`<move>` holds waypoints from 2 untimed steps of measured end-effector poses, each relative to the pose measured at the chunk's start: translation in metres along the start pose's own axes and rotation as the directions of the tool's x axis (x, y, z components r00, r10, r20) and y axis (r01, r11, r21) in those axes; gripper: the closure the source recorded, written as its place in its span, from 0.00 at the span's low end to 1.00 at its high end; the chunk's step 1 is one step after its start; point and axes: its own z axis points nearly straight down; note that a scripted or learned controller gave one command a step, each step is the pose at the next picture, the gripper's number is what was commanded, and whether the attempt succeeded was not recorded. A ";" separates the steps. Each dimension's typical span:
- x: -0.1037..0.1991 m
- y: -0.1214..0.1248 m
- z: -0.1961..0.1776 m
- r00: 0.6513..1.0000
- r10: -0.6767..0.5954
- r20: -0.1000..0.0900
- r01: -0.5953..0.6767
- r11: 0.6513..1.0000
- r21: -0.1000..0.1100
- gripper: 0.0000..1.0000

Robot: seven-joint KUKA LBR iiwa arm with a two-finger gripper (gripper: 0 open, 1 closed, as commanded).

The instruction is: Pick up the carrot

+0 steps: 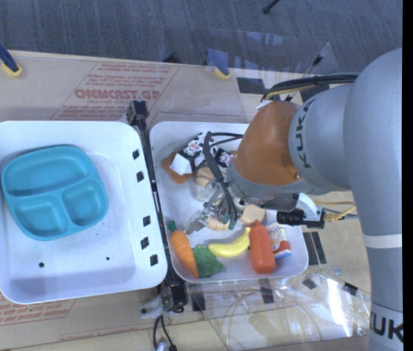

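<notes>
Bench [111,86] is covered in brown printed cardboard, blue clamps at its far corners, dark grey carpet beyond at 12 o'clock. Clear plastic sheeting lies crumpled at the near edge around 5 o'clock. Two white bins sit side by side, black clips along the seam between them.

Left bin [60,276]: a blue three-compartment tray [52,190] in its far-left part.

Right bin [164,189]: toy clutter. Carrot [183,251] sits at 7 o'clock in this bin, against the left wall near the front corner: orange, tapered, lying roughly along the wall, a green leafy piece [207,260] touching it on the 3 o'clock side. Yellow banana [231,245] next, then a red bottle [262,248] at 5 o'clock.

Arm comes in from 3 o'clock, orange band over bin centre. Gripper [217,212] is low among the items mid-bin, just up and right of the carrot, apart from it. Finger state: cannot tell, wrist and cables block it.
</notes>
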 end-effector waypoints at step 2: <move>0.103 0.056 -0.097 1.000 0.012 -0.015 -0.012 1.000 0.004 0.00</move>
